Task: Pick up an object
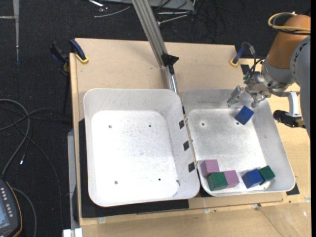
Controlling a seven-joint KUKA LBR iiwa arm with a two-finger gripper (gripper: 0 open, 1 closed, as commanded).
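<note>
My jaws (245, 101) spread wide just above the tilted blue block (244, 115) at the far side of the right bin (282, 147); I judge it could slip as I close on its slanted faces. The left bin (94, 100) is well apart; five blocks (238, 176) cluster near, blocking nothing.

The bench (128, 68) bears 2 white bins (98, 102) side by side.

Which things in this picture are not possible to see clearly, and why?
- Claw: too small to tell whether it grips the tilted blue block just below it.
- Arm: cut off by the right edge.
- Green block: its far side is hidden by the purple blocks.
</note>
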